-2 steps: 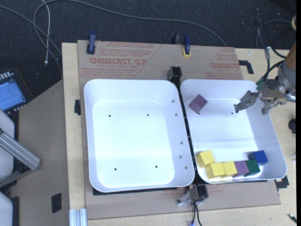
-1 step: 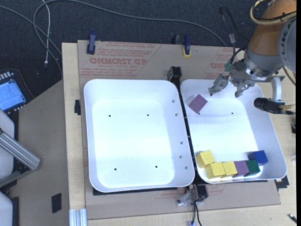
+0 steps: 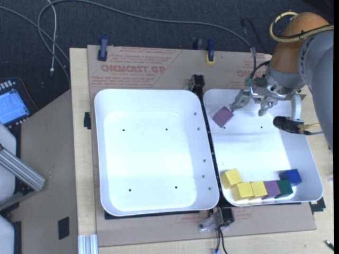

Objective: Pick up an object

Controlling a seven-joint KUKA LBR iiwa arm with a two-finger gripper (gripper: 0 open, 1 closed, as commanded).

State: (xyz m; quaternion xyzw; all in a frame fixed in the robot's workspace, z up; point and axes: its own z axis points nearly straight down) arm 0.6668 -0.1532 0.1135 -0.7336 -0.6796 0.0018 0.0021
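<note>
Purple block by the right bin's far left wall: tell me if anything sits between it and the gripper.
Nothing visible does. The purple block lies alone on the right bin's floor, with bare white floor between it and the gripper above and to its right. The other blocks are bunched along the bin's near edge, well away.

arm (image 3: 312, 41): reaches in from right, wrist bent down | gripper (image 3: 253, 104): jaws spread apart, holding nothing

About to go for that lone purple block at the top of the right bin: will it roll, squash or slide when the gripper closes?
The purple block has flat faces, so it probably won't roll. It looks rigid, foam or wood, likely light. It lies turned at an angle on the smooth right bin, so an off-centre touch from the gripper may skid or twist it.
</note>
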